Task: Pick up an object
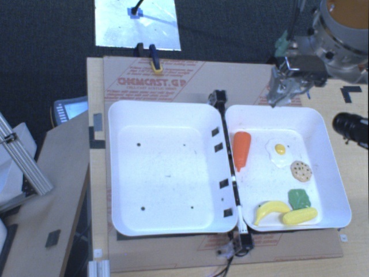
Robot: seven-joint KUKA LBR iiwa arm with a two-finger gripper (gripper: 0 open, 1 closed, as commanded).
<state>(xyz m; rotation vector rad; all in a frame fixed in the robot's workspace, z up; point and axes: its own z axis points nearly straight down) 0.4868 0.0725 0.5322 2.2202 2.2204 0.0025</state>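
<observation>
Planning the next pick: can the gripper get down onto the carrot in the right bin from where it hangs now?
Probably yes. The gripper hangs over the right bin's far rim, and the carrot lies alone by the left wall, nothing on top. That wall, close beside it, could crowd one finger.

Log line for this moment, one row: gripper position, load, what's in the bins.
gripper: above right bin far edge | load: nothing visible | right bin: carrot, egg, cookie, banana | pick: not yet done

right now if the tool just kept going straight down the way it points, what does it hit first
Probably the back rim of the right-hand shallow white bin, or the bin floor just inside it. The grey two-finger tool hangs over that far edge, well short of the fried egg toy. Depth is hard to judge from this slanted view.
</observation>
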